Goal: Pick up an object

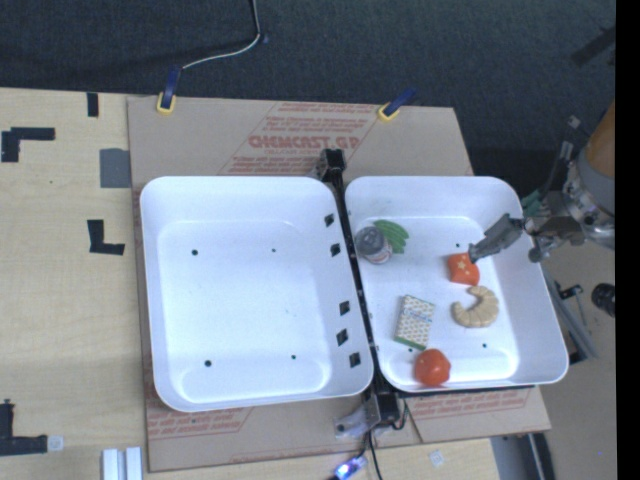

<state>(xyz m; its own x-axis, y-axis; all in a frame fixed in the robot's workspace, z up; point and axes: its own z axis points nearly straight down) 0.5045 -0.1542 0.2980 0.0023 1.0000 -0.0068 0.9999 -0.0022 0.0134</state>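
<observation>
Your end effector (478,255) hangs beside the small red toy (462,269); grip state unclear. It's light, rounded, slippery: pinch its middle.

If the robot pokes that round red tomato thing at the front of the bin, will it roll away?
Probably. The red tomato looks round and smooth, so it may roll or slip. It sits near the right bin's front wall, which might stop it.

Grey robot arm with an orange band (598,148) entering from the right edge of the camera view. Its wrist, a cluster of grey metal parts (570,218), sits at mid-height. The two-finger dark grey gripper (478,255) extends leftward and slightly downward, its tip low; the finger spacing is not resolvable.
</observation>
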